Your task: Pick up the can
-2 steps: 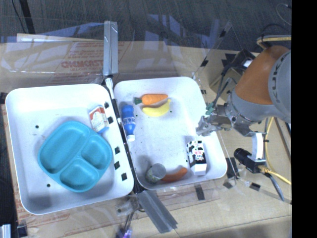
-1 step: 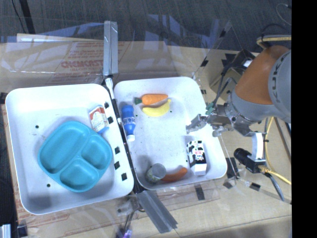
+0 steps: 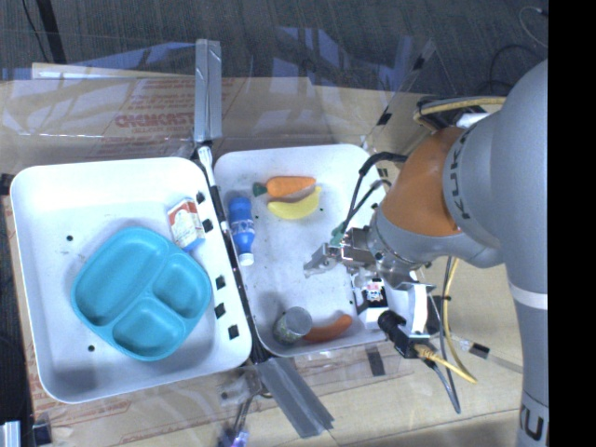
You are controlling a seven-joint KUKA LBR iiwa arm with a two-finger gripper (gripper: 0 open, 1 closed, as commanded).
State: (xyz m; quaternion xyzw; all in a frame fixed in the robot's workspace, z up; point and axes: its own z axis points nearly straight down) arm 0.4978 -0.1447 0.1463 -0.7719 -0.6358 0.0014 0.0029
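A: Where do the jaws (image 3: 321,261) stand?

B: Over the right bin (image 3: 279,161), about mid-floor, with nothing between them. They look parted, the tips pointing toward the bin's left side.

A: And the can (image 3: 293,325)?

B: In the same bin, near its front wall, below and a bit left of the jaws and apart from them. It lies touching or just beside an orange sausage-like piece (image 3: 328,327), so I judge a grasp would need to come down on the side away from that neighbour.

A: What else is close?

B: A blue bottle (image 3: 242,228) lies along the left wall, and a toy carrot (image 3: 291,186) rests on a banana (image 3: 296,206) toward the back. The left bin (image 3: 56,184) holds a blue divided tray (image 3: 142,292) and a small carton (image 3: 184,223).

A: So the pick?

B: Not yet done, by my reading.
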